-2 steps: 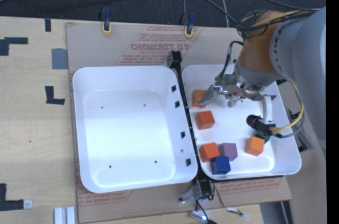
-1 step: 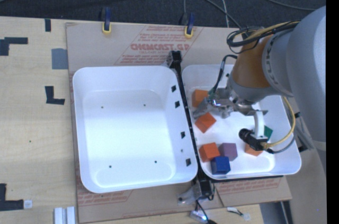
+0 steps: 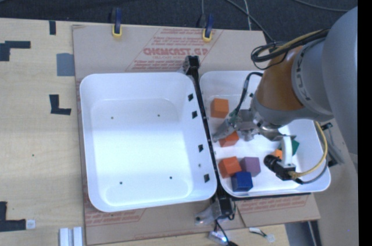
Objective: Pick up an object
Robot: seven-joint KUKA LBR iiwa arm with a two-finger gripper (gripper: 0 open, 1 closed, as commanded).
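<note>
My gripper (image 3: 228,129) is low in the right bin (image 3: 308,185), near its left wall, with the arm's orange band above it. A small orange block (image 3: 231,139) lies right at the gripper's tip, touching or partly under it; whether it is held cannot be told. An orange cube (image 3: 219,107) sits just behind the gripper. In front of it are another orange cube (image 3: 229,166), a purple cube (image 3: 251,165) and a blue cube (image 3: 242,181). A green piece (image 3: 293,146) and a small orange piece (image 3: 278,153) lie partly hidden under the arm.
The left bin (image 3: 93,123) stands beside the right one, split from it by a black clipped divider (image 3: 200,123). Both rest on a cardboard sheet (image 3: 168,50). A black cable connector (image 3: 278,166) hangs off the wrist over the right bin.
</note>
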